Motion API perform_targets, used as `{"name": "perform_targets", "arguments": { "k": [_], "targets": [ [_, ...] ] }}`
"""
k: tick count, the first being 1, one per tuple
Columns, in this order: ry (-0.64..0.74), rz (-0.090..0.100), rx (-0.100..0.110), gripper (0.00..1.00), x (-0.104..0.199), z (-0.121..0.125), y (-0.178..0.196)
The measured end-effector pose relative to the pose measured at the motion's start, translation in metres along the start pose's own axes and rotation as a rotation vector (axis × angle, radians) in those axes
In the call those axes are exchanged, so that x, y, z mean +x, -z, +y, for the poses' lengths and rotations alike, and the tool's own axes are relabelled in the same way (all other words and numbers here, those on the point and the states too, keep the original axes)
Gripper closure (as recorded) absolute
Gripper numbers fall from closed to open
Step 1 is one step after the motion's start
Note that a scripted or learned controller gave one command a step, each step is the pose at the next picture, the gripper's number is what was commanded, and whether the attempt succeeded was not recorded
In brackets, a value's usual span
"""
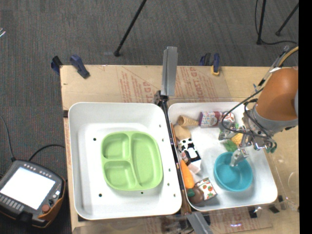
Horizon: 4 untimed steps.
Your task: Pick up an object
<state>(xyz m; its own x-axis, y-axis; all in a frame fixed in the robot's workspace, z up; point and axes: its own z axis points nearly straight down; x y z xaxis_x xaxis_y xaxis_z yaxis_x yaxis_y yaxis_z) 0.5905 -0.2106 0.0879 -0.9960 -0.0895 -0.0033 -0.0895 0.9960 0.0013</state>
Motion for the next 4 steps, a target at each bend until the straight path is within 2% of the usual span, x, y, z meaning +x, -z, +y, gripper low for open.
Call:
{"name": "perform_targets", "arguments": {
  "k": [1, 2, 3, 4],
  "targets": [
    [0.006, -0.002, 0.0, 1.0, -0.002, 0.002, 0.012],
    [0.007, -0.001, -0.001, 0.0, -0.002, 0.003, 0.01],
    [-0.151, 0.002, 0.0, 0.0, -0.011, 0.017, 0.0],
    [-0.027, -0.001, 0.0, 0.0, -0.055, 0.039, 0.001]
  ]
}}
